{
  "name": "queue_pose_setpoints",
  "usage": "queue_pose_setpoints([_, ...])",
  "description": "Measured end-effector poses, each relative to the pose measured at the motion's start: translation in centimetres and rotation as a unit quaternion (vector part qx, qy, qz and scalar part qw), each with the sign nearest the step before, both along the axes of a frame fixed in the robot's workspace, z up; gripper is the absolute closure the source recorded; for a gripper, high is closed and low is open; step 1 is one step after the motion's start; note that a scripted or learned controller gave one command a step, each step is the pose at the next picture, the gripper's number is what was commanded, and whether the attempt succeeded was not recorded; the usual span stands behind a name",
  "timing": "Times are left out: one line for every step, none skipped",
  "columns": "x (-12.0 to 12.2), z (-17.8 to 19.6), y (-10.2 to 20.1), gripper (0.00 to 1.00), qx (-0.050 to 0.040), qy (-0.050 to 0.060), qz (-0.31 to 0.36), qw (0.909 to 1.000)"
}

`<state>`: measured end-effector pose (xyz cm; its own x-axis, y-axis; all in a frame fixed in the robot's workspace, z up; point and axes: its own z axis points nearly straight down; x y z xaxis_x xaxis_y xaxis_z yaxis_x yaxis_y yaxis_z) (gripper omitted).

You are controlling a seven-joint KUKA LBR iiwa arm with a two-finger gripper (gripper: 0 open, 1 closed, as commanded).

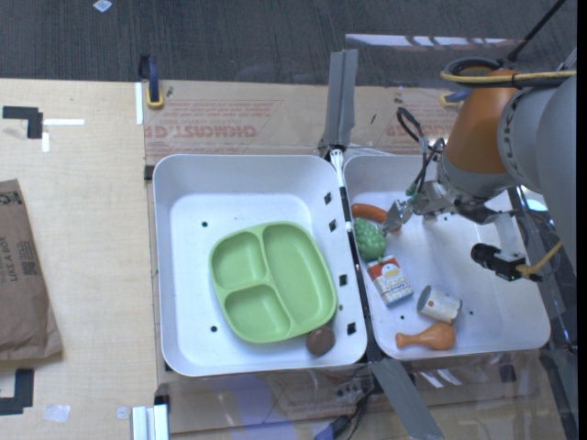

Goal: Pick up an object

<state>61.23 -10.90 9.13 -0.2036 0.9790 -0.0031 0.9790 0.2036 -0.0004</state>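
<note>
**Arm low over the right bin, gripper beside the toy vegetables**

The bench spreads pale wood across the left of the scene, with a brown paper bag lying flat at its left edge. The grey arm comes in from the right, its orange band sitting above the wrist, and it bends down over the right bin.

The left bin holds a green divided plate with three compartments, set slightly askew (its near-right corner points toward the bin's corner). A small brown rounded object rests just beside the plate's near-right edge, close to the bin's near wall.

In the right bin, the gripper hangs low at the far-left part, its tip close to an orange carrot-like toy and just above a green leafy toy. Whether the fingers are spread or closed cannot be told from this angle, and nothing is plainly seen between them.

Nearer in the same bin lies a small red-and-white carton, tilted, just beyond the green toy. To its right sits a short pale can on its side. Nearest of all lies an orange drumstick-shaped toy, close to the bin's near wall.
</note>
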Motion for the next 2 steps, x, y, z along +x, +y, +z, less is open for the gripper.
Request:
queue_pose_setpoints([2.8,10.1,5.6,0.0,0.0006,0.0,0.034,0.9994])
queue_pose_setpoints([1.2,10.0,5.4,0.0,0.0006,0.001,0.047,0.9989])
